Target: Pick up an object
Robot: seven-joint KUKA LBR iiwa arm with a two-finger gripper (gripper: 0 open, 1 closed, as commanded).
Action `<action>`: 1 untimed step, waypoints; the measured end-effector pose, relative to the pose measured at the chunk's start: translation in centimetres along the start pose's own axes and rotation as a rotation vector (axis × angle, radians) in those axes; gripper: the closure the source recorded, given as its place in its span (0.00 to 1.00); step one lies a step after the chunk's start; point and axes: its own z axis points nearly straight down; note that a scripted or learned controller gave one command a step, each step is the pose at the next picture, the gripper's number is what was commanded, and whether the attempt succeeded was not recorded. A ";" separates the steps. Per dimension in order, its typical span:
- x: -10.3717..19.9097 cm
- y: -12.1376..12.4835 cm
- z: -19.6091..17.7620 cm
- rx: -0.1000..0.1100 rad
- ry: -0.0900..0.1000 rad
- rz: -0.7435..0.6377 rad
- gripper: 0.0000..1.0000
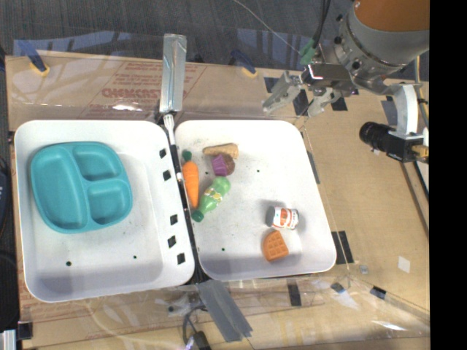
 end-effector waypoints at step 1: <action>8.1 -6.1 0.9 0.017 0.002 0.001 0.00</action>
